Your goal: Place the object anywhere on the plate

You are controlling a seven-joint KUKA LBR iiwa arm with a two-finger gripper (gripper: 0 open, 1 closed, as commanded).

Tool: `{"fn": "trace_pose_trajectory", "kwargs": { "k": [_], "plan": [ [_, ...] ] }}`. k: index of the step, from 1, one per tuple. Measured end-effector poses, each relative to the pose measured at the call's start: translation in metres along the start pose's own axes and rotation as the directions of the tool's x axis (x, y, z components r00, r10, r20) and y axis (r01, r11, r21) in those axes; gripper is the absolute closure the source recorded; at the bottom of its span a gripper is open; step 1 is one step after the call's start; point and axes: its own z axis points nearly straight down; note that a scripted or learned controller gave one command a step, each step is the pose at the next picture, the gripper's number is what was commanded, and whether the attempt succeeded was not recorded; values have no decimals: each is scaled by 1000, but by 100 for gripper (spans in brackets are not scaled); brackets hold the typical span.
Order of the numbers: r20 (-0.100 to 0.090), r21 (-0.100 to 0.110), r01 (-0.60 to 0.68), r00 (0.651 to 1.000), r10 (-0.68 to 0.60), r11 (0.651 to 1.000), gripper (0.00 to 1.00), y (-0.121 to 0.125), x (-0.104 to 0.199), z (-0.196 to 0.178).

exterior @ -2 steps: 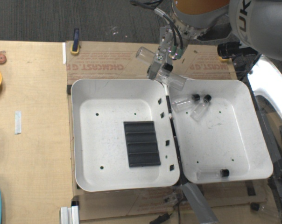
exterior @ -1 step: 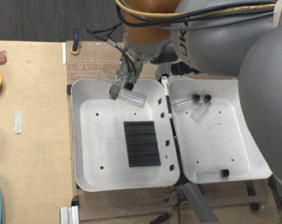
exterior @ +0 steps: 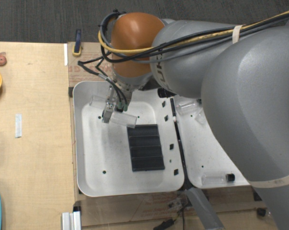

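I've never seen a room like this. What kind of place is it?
Probably a robot lab or workshop. A big grey robot arm with bundled cables reaches over two white bins on a wooden bench, and a dark ridged plate lies in one bin.

Nothing legible from here

No word, number or brand can be read. The bench (exterior: 29, 128) strip beside the left bin (exterior: 87, 143) bears faint reddish marks, too blurred to make out.

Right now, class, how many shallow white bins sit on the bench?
2. The left bin holds a black ridged block; the right bin lies beside it, partly under the grey arm, which may hide more.
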Motion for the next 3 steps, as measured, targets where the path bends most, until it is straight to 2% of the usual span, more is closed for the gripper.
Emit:
{"fn": "trace_pose_trajectory", "kwargs": {
  "k": [1,2,3],
  "plan": [
    [-1,0,232,973,-232,973,100,-55,37,29],
    [3,-1,370,929,-370,929,100,19,-5,45],
    [2,-1,449,894,-449,894,100,4,46,37]
  ]
}}
